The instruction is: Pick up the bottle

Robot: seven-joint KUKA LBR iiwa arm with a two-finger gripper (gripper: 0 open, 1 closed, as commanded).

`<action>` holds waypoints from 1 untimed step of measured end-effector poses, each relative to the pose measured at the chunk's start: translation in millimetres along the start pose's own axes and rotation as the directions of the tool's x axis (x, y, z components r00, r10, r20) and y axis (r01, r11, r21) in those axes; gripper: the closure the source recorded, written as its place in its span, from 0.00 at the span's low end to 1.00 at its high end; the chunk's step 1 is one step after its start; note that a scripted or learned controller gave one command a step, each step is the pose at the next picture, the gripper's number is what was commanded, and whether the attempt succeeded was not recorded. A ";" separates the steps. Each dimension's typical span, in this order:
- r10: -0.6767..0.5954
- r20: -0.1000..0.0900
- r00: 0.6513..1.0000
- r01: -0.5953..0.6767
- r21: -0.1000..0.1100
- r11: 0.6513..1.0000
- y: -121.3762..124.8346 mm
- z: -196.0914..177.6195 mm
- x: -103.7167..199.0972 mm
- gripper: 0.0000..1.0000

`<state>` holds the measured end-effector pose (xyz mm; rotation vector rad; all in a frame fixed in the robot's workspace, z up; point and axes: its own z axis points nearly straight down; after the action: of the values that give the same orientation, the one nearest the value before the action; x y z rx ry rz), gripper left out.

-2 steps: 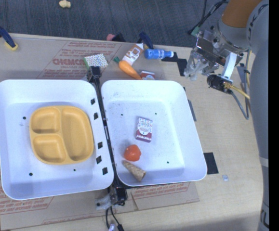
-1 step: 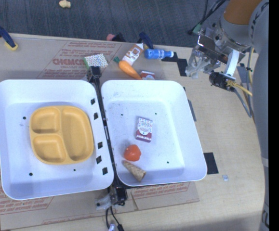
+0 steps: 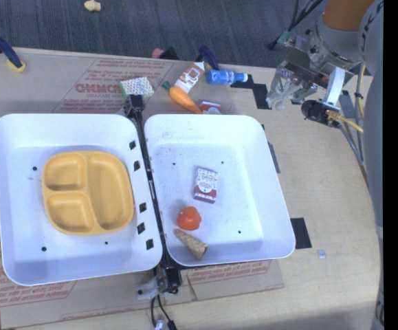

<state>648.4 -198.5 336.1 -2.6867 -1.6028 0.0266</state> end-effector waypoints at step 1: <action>-0.029 -0.006 1.000 0.028 -0.016 0.999 7.3 28.9 4.8 1.00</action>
<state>656.5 -197.7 307.0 -2.6722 -1.6462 0.0059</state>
